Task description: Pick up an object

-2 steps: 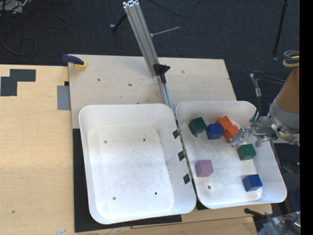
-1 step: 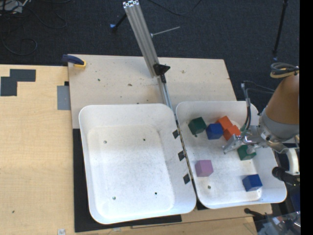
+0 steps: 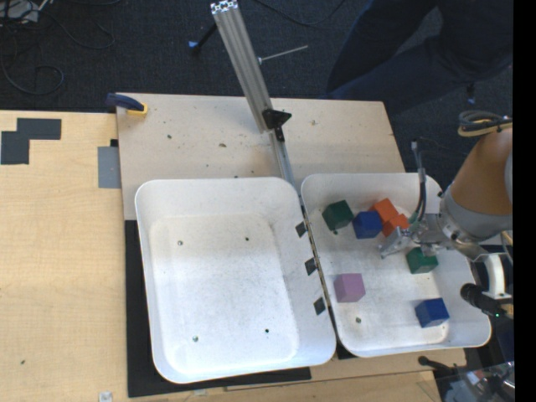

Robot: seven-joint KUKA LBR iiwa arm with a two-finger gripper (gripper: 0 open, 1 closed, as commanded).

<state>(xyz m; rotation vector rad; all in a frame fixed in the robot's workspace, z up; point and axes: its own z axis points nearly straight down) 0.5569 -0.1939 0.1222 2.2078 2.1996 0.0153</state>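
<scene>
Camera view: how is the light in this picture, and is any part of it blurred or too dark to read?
Camera view: soft, even light falls on the two bins, the left bin nearly washed out to flat white; blocks such as the purple block throw only faint shadows; the floor behind the bench is dark with little detail; the pincer looks slightly soft, its fingers hard to read.

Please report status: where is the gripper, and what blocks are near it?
Gripper low in right bin, nothing seen held. Orange block and blue block just beside it. Green block close below.
</scene>
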